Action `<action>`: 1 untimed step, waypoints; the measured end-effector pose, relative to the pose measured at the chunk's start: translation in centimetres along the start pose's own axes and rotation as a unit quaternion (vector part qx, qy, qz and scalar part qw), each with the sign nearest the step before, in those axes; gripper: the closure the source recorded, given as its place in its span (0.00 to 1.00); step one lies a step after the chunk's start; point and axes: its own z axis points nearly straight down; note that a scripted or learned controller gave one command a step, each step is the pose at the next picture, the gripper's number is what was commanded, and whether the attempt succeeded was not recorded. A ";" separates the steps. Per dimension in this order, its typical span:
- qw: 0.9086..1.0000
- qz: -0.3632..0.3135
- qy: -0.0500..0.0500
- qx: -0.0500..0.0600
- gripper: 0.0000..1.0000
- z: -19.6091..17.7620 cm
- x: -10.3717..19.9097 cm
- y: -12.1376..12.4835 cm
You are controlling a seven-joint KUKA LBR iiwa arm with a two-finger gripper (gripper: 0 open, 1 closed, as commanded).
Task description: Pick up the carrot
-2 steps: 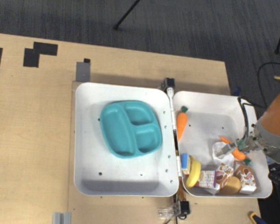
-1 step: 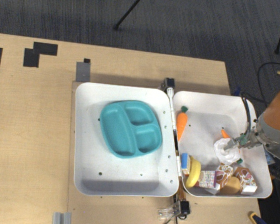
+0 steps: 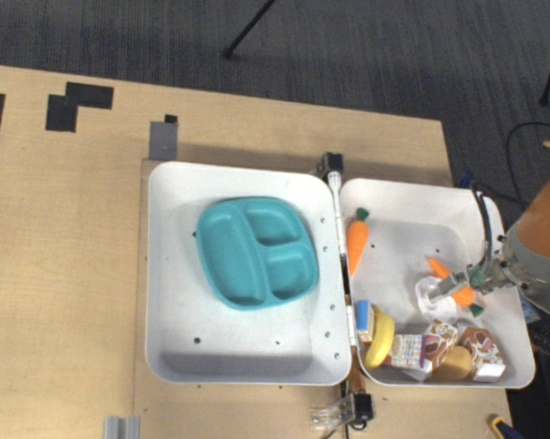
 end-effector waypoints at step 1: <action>1.000 -0.001 -0.003 -0.004 1.00 -1.2 -0.1 0.4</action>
